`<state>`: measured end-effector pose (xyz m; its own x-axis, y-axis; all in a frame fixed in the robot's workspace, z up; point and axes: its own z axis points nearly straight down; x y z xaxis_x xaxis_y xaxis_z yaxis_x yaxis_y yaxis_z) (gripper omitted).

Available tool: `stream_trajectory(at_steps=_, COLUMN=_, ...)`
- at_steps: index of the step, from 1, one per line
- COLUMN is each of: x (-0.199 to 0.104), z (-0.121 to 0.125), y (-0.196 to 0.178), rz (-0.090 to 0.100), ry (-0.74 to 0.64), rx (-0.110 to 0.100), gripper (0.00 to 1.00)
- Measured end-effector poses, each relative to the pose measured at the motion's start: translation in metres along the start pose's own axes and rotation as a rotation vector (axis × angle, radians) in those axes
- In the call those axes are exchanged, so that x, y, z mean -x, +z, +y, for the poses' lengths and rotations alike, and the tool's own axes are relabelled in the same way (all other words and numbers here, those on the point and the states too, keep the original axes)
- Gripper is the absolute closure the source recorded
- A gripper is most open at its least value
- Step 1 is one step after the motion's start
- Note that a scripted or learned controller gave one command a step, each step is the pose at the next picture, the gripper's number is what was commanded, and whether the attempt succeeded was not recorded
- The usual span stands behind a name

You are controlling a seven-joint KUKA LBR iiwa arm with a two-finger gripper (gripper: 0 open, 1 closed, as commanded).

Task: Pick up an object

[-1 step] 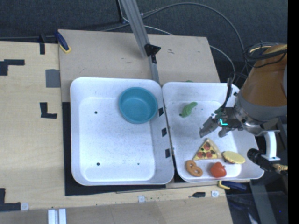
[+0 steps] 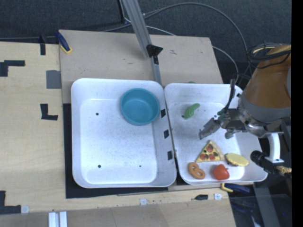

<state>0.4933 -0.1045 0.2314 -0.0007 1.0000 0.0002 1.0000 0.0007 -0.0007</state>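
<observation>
The right bin holds several toy foods. A green piece lies near its back, and a pizza slice, a brown pretzel, a red tomato and a yellow bun sit along its front. My gripper hangs over the middle of this bin, just behind the pizza slice. It is open, its two fingers spread apart with nothing between them. The green piece lies to its back left, apart from it.
A blue bowl stands at the back of the left bin. A grey metal post slants down to the divide between the bins. The arm's orange band and cables crowd the right bin's right side.
</observation>
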Motion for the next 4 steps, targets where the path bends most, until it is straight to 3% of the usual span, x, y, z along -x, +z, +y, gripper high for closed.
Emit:
stream_trajectory(at_steps=2, x=0.013, z=-0.004, y=0.119, rz=0.000, ry=0.001, rx=-0.003, gripper=0.00)
stream_trajectory(at_steps=3, x=0.014, z=-0.002, y=0.141, rz=-0.003, ry=0.002, rx=0.006, gripper=0.00)
stream_trajectory(at_steps=4, x=0.014, z=-0.001, y=0.129, rz=-0.003, ry=0.002, rx=0.009, gripper=1.00)
